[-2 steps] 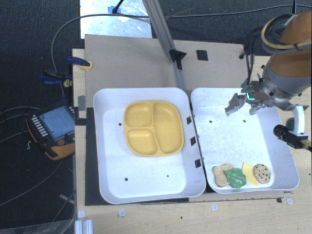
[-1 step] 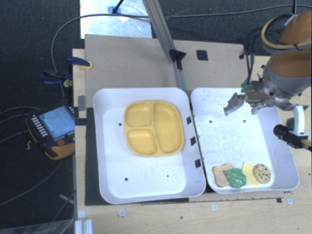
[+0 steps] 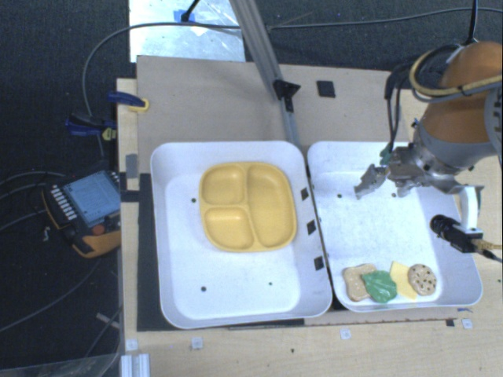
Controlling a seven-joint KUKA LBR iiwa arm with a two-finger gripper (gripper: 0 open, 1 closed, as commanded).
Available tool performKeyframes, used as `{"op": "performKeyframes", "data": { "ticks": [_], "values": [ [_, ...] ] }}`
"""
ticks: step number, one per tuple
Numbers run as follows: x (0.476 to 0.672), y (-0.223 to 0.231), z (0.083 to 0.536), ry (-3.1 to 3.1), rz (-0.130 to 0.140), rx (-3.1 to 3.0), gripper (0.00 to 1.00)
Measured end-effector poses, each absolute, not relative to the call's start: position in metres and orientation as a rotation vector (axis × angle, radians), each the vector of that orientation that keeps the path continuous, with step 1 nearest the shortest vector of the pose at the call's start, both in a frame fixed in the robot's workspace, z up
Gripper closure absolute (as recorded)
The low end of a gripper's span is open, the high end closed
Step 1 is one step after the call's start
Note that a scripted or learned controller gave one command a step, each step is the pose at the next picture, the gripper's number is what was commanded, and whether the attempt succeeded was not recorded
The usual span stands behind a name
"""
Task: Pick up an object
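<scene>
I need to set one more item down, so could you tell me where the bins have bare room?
Left bin: bare floor below the yellow plate. Right bin: bare middle, between the gripper above and the food row below. Crowded: cookie, cheese, green piece, bread.

Yellow divided plate [image 3: 247, 207] in left bin [image 3: 177, 289]. Gripper [image 3: 383, 183] over right bin [image 3: 334, 159], upper part. Toast [image 3: 357, 280], green item [image 3: 382, 287], cheese [image 3: 402, 278], cookie [image 3: 423, 278] along near edge.
</scene>
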State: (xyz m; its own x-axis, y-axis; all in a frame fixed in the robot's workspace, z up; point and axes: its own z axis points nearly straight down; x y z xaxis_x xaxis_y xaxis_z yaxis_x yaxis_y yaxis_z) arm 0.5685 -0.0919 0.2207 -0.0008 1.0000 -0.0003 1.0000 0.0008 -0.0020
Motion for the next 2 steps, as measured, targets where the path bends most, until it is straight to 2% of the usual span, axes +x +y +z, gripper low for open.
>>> {"op": "performKeyframes", "data": {
  "ticks": [1, 2],
  "values": [
    [0.573, -0.083, 0.171, -2.221, 0.003, -2.218, 0.00],
    [0.567, -0.086, 0.127, -2.220, 0.003, -2.219, 0.00]
  ]
}}
